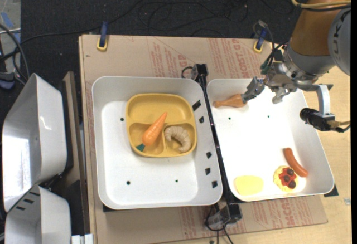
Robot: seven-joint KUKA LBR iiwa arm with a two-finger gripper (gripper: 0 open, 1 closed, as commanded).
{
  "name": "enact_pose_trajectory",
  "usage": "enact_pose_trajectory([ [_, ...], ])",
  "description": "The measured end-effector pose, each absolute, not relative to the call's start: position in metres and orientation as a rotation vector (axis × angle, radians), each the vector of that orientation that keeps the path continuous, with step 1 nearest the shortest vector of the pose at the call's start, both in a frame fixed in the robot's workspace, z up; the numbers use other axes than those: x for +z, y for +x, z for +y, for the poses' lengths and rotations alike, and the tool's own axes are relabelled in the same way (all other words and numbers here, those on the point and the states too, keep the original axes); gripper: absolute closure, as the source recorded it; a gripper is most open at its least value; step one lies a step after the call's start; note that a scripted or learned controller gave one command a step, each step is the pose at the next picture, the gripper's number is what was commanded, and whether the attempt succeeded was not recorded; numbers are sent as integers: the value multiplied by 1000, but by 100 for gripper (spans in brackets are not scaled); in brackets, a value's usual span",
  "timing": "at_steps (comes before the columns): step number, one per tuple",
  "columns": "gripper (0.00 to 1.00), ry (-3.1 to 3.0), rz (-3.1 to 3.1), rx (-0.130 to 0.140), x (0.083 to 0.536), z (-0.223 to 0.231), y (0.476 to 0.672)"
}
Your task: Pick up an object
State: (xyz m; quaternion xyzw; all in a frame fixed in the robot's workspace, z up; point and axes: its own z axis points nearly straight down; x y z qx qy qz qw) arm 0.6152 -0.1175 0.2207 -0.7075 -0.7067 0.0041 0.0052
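Note:
My gripper (265, 92) hangs over the far end of the right bin (262, 142), its two fingers spread apart and nothing between them. An orange-brown drumstick-shaped piece (228, 102) lies in that bin's far left corner, just left of the left finger (252, 89), touching or nearly touching its tip. Near the right bin's front edge lie a red sausage (294, 161), a small round pizza-like piece (286, 177) and a flat yellow disc (248, 184).
In the left bin (111, 170) sits a yellow divided plate (159, 105) holding an orange carrot (154, 129) and a pale shrimp (179, 137). A ridge with black clips (212, 137) divides the two bins. White tubs (30, 137) stand off the bench at the left.

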Motion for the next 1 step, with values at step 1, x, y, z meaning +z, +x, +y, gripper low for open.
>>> enact_pose_trajectory([
  [1,0,-2220,-2222,0,228,-117,618],
])
